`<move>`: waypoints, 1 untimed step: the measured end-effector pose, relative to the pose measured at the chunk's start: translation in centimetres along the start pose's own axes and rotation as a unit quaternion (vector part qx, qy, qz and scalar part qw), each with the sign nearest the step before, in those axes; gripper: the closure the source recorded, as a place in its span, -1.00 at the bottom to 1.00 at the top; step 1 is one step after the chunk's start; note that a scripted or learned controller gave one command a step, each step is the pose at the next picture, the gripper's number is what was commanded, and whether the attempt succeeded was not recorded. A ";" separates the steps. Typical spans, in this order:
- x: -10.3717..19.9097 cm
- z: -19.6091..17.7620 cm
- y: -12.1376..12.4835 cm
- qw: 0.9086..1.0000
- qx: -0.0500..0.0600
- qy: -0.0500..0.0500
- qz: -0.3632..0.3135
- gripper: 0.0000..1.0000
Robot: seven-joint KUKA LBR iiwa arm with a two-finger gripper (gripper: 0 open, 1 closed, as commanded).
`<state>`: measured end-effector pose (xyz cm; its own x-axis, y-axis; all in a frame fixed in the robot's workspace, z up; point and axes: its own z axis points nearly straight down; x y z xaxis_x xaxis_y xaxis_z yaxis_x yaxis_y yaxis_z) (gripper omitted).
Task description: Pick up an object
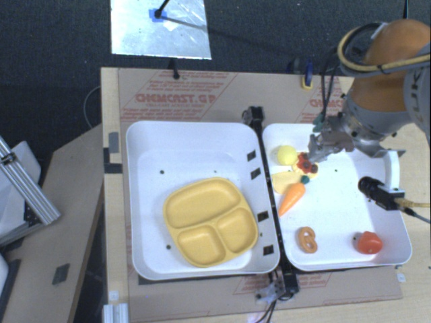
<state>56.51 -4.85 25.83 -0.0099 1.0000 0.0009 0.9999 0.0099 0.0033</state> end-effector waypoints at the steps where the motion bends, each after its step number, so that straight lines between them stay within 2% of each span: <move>1: 4.8 2.0 2.1 1.000 0.001 0.000 0.000 1.00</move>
